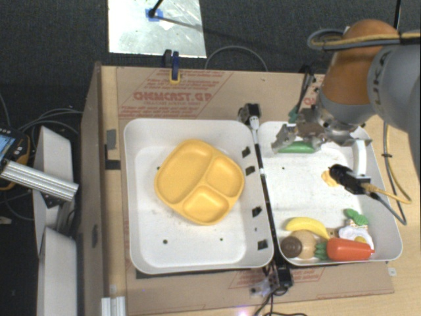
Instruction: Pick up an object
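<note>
- Camera view, near corner of the right bin (296, 189): four toy foods sit packed together. These are one banana (306, 225), one brown round piece (291, 245), one orange carrot (345, 249) and one white-and-green piece (357, 224) that I cannot name.
- This cluster hugs the near wall, and the carrot and the white-and-green piece lie close to the right wall.
- Middle of the right bin: bare floor gives open room between the cluster and the far end.
- Left bin (151, 242): one yellow divided plate (199, 180) with three compartments lies about mid-bin, with bare floor on every side.
- Far end of the right bin: one flat green piece (296, 148) lies close to the far wall.
- The gripper (296, 135) sits right over the green piece — whether it is open or closed, I cannot tell.
- The arm (368, 78) reaches in over the far right corner.
</note>
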